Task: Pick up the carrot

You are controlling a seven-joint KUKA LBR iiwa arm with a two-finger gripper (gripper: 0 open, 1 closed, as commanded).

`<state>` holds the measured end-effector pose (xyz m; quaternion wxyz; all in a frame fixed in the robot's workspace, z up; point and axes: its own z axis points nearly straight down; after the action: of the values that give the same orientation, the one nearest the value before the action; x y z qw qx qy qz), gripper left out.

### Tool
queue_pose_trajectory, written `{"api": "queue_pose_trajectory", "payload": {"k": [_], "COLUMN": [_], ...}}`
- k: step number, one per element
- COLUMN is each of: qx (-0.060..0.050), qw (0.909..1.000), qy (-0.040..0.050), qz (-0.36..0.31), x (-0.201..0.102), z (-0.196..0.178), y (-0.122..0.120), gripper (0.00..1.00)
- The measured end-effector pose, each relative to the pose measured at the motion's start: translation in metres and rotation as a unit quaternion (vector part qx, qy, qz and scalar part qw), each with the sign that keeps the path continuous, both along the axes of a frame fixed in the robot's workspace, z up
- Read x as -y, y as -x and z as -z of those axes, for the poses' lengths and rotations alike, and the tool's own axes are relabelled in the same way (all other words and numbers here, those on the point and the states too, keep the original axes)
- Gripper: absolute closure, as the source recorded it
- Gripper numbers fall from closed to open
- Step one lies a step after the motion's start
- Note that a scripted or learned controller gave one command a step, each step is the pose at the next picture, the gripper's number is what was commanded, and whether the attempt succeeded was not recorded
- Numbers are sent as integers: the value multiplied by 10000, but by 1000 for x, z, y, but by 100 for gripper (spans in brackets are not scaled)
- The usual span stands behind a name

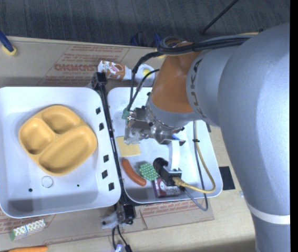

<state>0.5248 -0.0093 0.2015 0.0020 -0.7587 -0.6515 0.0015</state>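
Carrot (pixel 133 172) lying loose near the front of the right bin (pixel 212 161), below the gripper (pixel 134 130), green piece (pixel 147 170) beside it, gripper over a yellow slice (pixel 129 148), grip unclear, yellow tray (pixel 57 138) far left

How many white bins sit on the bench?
2: the left bin holds a yellow divided plate; the right bin lies under the arm, partly hidden.

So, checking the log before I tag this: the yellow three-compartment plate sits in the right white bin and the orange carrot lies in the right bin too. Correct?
Not quite. The camera view shows the yellow three-compartment plate in the left white bin; the orange carrot does lie in the right bin.
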Motion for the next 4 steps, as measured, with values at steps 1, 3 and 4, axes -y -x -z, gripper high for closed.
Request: {"api": "queue_pose_trajectory", "payload": {"k": [1,3,4], "qx": [10,14,-5], "qw": [9940,9953,9888], "qy": [4,1,-1], "qz": [1091,-963,-1494], "x": [70,-22,-98], "z": [-86,-49,11], "y": [27,48,49], "gripper": [100,100,100]}}
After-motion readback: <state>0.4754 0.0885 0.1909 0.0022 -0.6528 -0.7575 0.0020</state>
